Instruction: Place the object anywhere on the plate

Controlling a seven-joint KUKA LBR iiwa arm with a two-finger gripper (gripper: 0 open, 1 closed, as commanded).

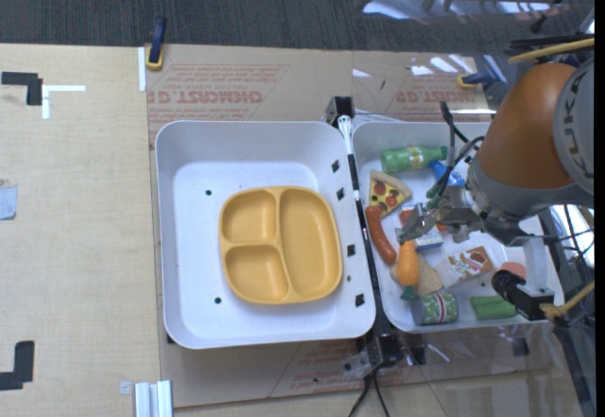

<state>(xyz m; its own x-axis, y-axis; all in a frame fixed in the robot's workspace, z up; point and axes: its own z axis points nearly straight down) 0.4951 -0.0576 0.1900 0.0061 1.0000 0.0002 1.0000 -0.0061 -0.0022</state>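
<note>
A yellow plate (281, 244) with three compartments lies in the left white bin (180, 217). My gripper (423, 222) hangs low over the right bin (397, 313), among the toy foods there. It is open, with nothing visibly held between its fingers. Just under and around it lie a red sausage (381, 235), a pizza slice (387, 189) and an orange fruit-shaped piece (406, 266). The arm's grey body and orange band (529, 136) hide the right part of that bin.
The right bin also holds a green bottle (412, 158), a green can (438, 308), a green block (492, 307), a printed packet (467, 265) and a blue piece (444, 181). A ridge with clips (354, 217) separates the bins. Cables run below the bench edge.
</note>
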